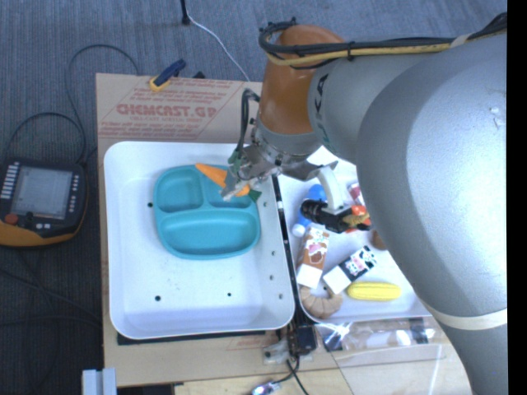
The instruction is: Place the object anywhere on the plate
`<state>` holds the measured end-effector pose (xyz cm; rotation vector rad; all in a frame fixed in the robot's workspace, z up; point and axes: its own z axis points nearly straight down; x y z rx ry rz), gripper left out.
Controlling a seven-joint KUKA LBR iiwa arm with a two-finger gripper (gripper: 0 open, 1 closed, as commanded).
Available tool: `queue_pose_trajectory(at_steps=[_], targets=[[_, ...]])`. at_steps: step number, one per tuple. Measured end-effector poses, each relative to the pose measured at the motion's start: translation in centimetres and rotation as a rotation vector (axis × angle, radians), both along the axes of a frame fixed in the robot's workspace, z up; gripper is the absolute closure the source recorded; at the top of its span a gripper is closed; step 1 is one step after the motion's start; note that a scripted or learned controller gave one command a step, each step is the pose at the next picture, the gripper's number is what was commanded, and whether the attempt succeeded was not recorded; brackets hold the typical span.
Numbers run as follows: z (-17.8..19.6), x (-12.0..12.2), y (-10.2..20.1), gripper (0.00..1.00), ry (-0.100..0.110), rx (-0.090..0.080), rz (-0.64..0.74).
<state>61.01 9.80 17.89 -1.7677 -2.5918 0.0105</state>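
Filling the right side, a grey robot arm (428, 138) with an orange band (292, 72) above the wrist, reaching in toward the left. Beneath it, a tabletop covered by a brown cardboard sheet (165, 109) with red lettering, carrying two shallow white bins side by side. In the left bin (140, 286), toward its far half, a teal plate (206, 237) with three compartments. Left of the tabletop, on grey carpet, a control pendant (41, 200) with a grey screen. Right bin (362, 309) crowded with small things, among them a yellow oblong piece (375, 290) near the front and a tan ring (321, 304) just left of it. Gripper (244, 181) low over the plate's far right corner. Orange carrot-shaped object (211, 172) over the plate's far right compartment, one end pointing far-left, the other hidden under the gripper. Impossible to tell whether open or closed on it.
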Motion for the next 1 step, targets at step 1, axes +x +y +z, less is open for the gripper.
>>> queue_pose_trajectory(at_steps=[1], targets=[[0.05, 0.04, -0.19, 0.0, -0.001, -0.002, -0.003]])
